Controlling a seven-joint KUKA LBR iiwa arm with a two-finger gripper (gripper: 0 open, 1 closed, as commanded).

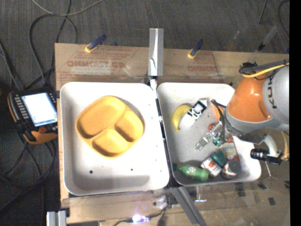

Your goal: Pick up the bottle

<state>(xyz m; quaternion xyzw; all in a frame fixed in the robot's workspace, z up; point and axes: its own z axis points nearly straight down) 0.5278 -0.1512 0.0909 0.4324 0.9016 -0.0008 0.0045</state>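
Camera view shows the green bottle (192, 172) lying on its side against the front wall of the right bin (195, 90); it looks like light, smooth plastic that could roll or slip, so the middle of its body seems the best place to grip. Cans (221, 165) crowd it at 3 o'clock, while a banana (178, 116) and a black-and-white carton (194, 113) lie at 12 o'clock. At 2 o'clock from the bottle, the hand (210, 138) hangs with its fingers slightly parted and nothing between them.

My orange wrist (249, 102) covers the right bin's (197, 89) far corner; my arm runs off frame right; small objects (221, 161) beneath me overlap, too jumbled to identify; fingertips unreadable.
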